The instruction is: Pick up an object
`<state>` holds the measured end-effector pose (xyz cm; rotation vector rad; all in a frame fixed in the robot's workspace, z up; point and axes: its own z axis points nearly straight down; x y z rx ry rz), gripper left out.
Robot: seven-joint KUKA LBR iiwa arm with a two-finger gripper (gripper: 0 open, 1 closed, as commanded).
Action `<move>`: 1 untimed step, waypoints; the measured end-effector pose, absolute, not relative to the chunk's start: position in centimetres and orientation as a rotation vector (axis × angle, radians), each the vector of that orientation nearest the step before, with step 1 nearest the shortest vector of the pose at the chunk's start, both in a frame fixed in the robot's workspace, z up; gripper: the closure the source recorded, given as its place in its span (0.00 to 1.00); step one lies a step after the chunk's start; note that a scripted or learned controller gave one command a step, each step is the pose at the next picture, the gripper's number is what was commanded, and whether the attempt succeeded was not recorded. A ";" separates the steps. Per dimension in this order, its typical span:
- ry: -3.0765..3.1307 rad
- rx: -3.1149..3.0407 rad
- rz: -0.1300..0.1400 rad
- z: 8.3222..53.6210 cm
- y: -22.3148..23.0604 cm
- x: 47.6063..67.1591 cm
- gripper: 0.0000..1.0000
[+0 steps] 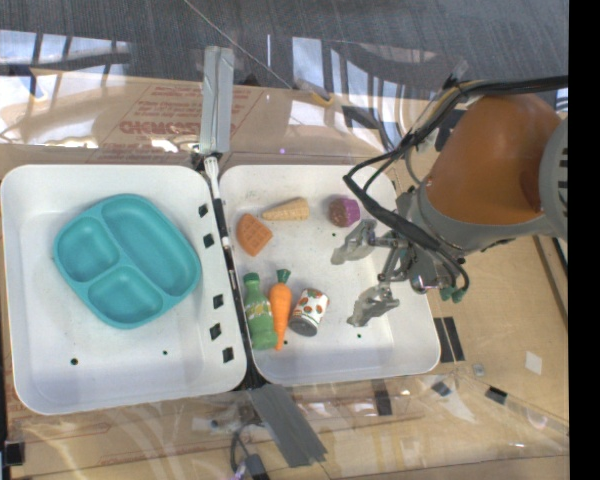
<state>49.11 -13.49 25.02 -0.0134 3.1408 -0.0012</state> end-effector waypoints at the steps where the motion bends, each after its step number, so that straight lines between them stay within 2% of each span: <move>1: 3.153 0.032 0.005 10.7 -10.4 51.2 0.00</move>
